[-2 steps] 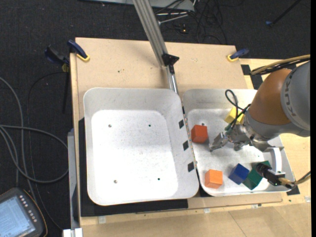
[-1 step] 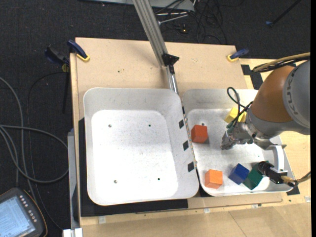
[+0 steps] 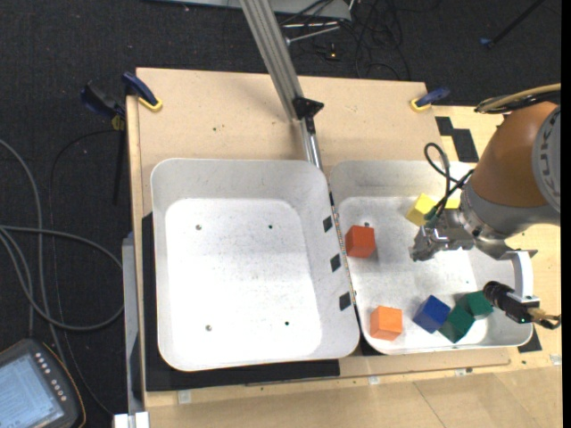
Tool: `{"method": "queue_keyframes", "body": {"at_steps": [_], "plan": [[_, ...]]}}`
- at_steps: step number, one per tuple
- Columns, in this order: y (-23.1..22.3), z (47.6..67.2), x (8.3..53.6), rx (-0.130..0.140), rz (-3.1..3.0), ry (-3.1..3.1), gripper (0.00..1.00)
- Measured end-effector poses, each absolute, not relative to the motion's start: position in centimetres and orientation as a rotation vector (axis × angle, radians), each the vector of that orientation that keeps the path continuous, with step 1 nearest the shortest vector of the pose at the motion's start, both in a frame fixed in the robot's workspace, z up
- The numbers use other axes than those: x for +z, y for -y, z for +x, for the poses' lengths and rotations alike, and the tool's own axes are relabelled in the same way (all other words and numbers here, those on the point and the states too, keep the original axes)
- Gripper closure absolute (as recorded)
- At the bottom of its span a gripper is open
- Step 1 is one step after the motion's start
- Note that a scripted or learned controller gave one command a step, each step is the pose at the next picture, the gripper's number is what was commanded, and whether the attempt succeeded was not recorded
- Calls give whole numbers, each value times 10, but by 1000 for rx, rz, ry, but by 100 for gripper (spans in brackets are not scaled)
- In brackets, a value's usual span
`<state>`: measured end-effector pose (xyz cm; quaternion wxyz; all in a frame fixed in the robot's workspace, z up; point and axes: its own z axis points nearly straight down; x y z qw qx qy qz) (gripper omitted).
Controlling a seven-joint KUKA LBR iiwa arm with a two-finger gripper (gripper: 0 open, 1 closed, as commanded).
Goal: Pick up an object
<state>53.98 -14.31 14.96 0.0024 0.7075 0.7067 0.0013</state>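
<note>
Grey two-finger gripper (image 3: 423,250) hangs low inside the right white bin (image 3: 375,190); finger spread and hold cannot be told. Yellow block (image 3: 422,209) sits just at its 12 o'clock, orange-red cube (image 3: 359,241) at 9 o'clock.

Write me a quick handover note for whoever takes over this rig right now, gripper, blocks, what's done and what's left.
Gripper: low in the right bin, beside the yellow block; finger state unclear, nothing seen held.
Blocks, all in the right bin: red-orange block near the divider, orange block, blue block and green block along the front edge.
Left bin: no blocks.
Done: no pick visible.
Left: grasp one block and lift it; yellow is closest.
</note>
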Motion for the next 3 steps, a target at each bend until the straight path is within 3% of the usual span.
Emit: {"method": "queue_keyframes", "body": {"at_steps": [2,3], "plan": [[146,557,251,4,2214,-2220,100],[97,554,252,2,2214,-2230,100]]}}
